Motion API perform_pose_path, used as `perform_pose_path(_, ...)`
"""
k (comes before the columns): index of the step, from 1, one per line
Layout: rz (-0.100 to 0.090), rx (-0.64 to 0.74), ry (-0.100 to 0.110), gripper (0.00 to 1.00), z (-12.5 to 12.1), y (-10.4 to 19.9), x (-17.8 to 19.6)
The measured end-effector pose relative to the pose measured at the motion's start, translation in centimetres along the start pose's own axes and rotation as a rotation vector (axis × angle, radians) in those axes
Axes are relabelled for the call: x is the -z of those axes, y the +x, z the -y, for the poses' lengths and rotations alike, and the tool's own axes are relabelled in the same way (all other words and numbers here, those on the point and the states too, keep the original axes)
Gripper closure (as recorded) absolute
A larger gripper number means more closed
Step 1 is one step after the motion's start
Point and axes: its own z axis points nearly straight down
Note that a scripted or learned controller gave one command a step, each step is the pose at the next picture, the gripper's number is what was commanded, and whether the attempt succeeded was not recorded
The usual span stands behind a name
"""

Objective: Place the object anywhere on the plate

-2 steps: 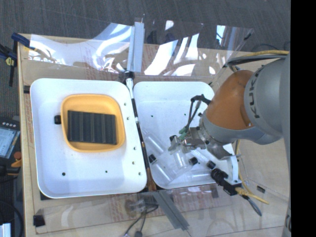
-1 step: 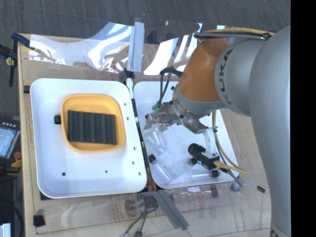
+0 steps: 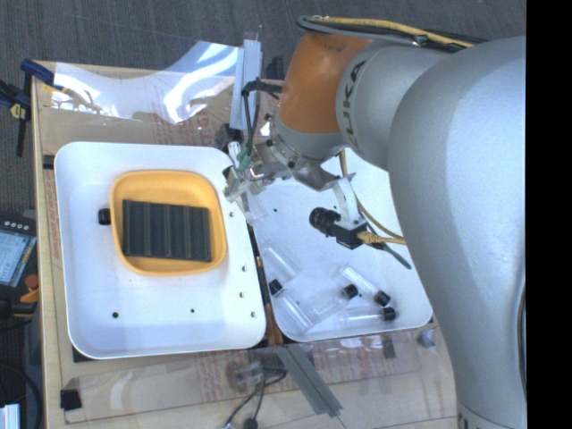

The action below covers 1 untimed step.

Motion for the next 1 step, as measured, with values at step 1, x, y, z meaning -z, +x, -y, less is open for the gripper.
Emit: perform_pose_path(1,0.000,0.000,0.000,0.00,-0.01,0.00,0.02)
